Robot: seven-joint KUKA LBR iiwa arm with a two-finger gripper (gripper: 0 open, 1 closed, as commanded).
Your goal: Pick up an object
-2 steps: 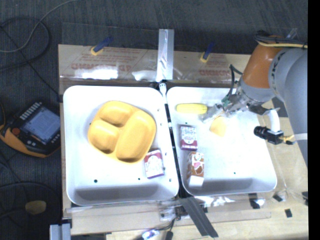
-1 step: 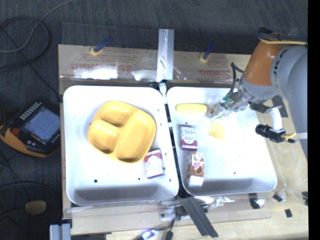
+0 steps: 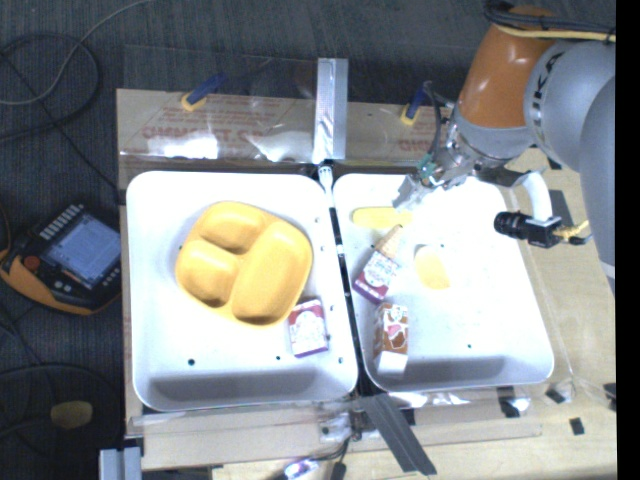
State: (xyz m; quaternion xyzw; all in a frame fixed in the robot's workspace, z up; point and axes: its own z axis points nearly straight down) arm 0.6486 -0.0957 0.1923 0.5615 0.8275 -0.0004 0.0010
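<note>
Where bins meet, yellow bowl [image 3: 244, 259] left, cartons [image 3: 378, 272] right; pincer [image 3: 415, 190] state unclear.

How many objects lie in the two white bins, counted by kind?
Large yellow moulded plastic dish: 1, left bin.
Small printed drink cartons: 3, one in the left bin, two in the right bin.
Flat pale yellow pieces: 2, right bin.
Total: 6
</note>
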